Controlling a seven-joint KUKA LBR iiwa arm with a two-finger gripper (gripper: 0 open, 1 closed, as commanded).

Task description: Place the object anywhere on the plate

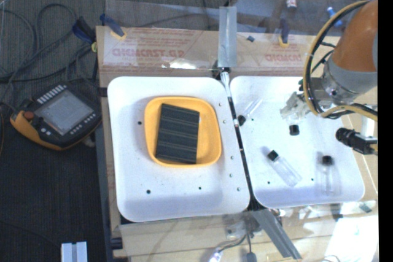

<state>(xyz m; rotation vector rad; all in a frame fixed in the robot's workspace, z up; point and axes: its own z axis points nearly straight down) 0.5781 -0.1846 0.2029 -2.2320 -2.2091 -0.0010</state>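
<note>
- Block point(178, 132): you find it lying flat on the plate point(212, 132), left bin point(123, 150), long axis running near-to-far.
- Gripper point(295, 108): over the right bin point(307, 187), well right of the block; state cannot be told.

bench point(163, 55): brown top, clear sheet across its far part | left white bin point(178, 193): rests on bench, touching its neighbour | right white bin point(307, 187): beside it | blue clamps point(110, 24): on the far edge | floor point(49, 205): dark, bears a teach pendant point(58, 116)
</note>
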